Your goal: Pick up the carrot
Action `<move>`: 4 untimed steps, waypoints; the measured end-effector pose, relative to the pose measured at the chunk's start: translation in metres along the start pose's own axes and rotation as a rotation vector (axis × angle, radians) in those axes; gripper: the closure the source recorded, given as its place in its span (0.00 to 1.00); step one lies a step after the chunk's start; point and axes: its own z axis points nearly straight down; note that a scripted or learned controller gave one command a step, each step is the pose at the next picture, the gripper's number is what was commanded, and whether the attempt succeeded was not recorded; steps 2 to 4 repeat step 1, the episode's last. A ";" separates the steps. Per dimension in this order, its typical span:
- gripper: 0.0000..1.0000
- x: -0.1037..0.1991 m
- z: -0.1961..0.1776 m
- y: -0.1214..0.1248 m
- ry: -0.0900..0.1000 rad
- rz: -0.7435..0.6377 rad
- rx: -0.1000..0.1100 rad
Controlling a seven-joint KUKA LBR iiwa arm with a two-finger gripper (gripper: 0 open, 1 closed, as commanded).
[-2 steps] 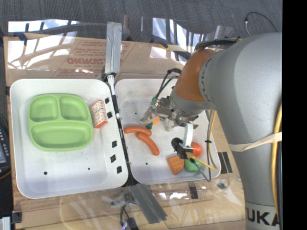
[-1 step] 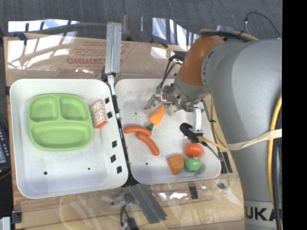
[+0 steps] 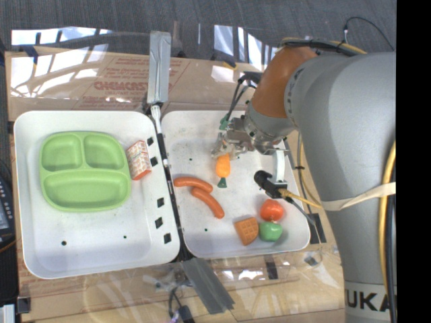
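Note:
The carrot [image 3: 222, 167] is a small orange piece with a green end pointing toward the front, lying in the middle of the right bin [image 3: 195, 130]. My gripper [image 3: 229, 145] hangs straight over the carrot's far end, and its tip meets or overlaps that end in the view. The wrist and the orange band rise behind it to the right. I cannot make out whether the carrot is gripped.
Two sausages [image 3: 193, 182] [image 3: 209, 203] lie left of the carrot. A tomato [image 3: 272, 210], a green pepper [image 3: 271, 232] and a waffle piece [image 3: 246, 230] sit at the right bin's front right. The left bin [image 3: 87, 247] holds a green divided plate [image 3: 84, 171] and a small can [image 3: 138, 159].

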 end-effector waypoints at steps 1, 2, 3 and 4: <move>1.00 0.065 -0.137 -0.016 0.000 0.060 -0.003; 1.00 0.065 -0.137 -0.016 0.000 0.060 -0.003; 1.00 0.065 -0.137 -0.016 0.000 0.060 -0.003; 1.00 0.065 -0.137 -0.016 0.000 0.060 -0.003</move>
